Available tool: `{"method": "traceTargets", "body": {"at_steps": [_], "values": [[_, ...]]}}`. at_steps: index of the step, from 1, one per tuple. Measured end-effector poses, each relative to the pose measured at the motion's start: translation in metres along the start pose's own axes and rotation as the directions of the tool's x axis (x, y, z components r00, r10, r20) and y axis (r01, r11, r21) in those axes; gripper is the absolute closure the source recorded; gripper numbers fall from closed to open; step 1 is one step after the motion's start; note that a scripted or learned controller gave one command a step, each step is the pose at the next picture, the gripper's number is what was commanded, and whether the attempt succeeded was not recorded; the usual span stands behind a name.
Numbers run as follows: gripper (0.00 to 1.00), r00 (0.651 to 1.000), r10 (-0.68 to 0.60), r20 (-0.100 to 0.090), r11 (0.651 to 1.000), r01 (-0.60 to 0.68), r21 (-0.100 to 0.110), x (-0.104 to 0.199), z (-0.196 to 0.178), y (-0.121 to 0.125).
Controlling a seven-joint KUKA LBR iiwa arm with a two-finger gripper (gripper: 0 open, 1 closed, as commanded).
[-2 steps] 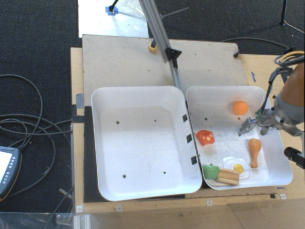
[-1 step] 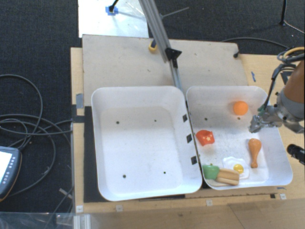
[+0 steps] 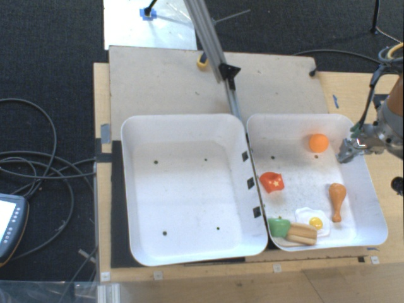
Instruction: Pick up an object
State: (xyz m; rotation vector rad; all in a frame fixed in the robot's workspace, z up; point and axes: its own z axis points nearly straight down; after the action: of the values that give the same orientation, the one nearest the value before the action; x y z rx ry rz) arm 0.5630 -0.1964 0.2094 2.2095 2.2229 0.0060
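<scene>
Toy foods, six of them, all lie in the right bin (image 3: pixel 369 197). The big brown bench (image 3: pixel 271 81) holds two white bins side by side. The left bin (image 3: pixel 183 117) is a little bigger than the right one, and their inner edges touch.

The arm (image 3: pixel 394 115) comes in from the right side. Its gripper (image 3: pixel 351 150) hangs over the right edge of the right bin, near the far corner. I cannot tell if the gripper is spread or pressed together, and I see nothing in it.

The chicken leg (image 3: pixel 338 199) lies near the right edge of the bin. The bread roll (image 3: pixel 301 233) lies at the front edge. The fried egg (image 3: pixel 314 220) is just behind the roll and touches it. The orange ball (image 3: pixel 319 143) sits near the far edge, close to the gripper but apart from it. The red pepper (image 3: pixel 272 182) sits by the left edge. The green piece (image 3: pixel 278 226) is in the front left corner, touching the roll.
</scene>
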Motion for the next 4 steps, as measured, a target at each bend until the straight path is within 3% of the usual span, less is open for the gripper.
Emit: {"method": "traceTargets", "body": {"at_steps": [2,4], "values": [[1.00,1.000,0.000,-0.001,1.000,0.000,0.002,0.005,-0.078,-0.003],[1.00,1.000,-0.004,-0.004,1.000,0.004,0.006,0.108,-0.061,0.014]]}}
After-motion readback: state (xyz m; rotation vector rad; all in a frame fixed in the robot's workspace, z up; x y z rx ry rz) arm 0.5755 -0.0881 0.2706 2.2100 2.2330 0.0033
